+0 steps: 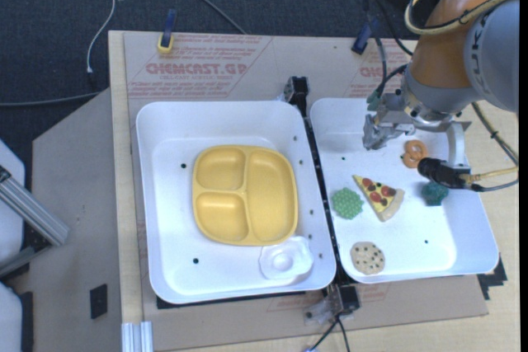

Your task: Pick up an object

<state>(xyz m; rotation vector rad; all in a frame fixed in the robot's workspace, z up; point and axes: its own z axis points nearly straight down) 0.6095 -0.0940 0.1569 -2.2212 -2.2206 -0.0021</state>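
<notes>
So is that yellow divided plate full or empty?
Empty. All three compartments of the yellow plate show bare yellow; the toy foods lie in the right bin.

This is a robotics lab or test cell, not a home or kitchen. The bench [214, 74] is a bare board printed with red lettering, standing on dark carpet. Blue clamps [167, 27] grip the board's far edge. Loose cables [99, 4] trail over the carpet beyond the board's far left corner. A grey and orange industrial arm [462, 45] reaches over the board's right side. On the board sit two white bins [153, 177] holding toy food, such as a pizza slice [378, 194] and a cookie [367, 257], beside a yellow divided plate [245, 194].
</notes>
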